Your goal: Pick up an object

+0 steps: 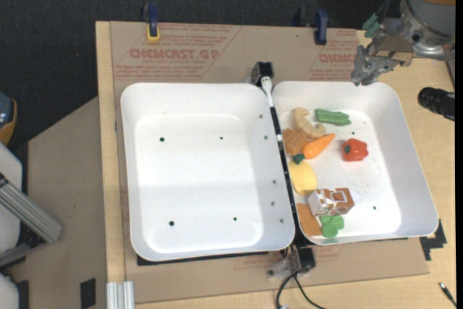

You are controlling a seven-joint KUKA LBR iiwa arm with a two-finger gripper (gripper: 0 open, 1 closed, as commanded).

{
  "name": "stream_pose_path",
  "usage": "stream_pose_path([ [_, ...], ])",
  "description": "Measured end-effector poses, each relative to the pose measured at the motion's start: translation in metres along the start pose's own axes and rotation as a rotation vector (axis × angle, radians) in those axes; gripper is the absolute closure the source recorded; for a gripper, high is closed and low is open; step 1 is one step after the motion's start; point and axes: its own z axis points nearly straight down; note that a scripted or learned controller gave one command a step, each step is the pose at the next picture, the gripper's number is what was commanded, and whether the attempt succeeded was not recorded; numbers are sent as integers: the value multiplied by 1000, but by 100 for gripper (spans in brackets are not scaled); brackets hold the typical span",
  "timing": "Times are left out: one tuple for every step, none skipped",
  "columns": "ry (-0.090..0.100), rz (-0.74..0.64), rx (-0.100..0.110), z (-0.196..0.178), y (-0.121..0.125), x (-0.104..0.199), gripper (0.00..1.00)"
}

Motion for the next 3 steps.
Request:
stream_pose_path([
  [-2,-1,-3,-11,1,0,100],
  [9,-3,18,63,-12,71,100],
  [8,-1,13,94,14,110,100],
])
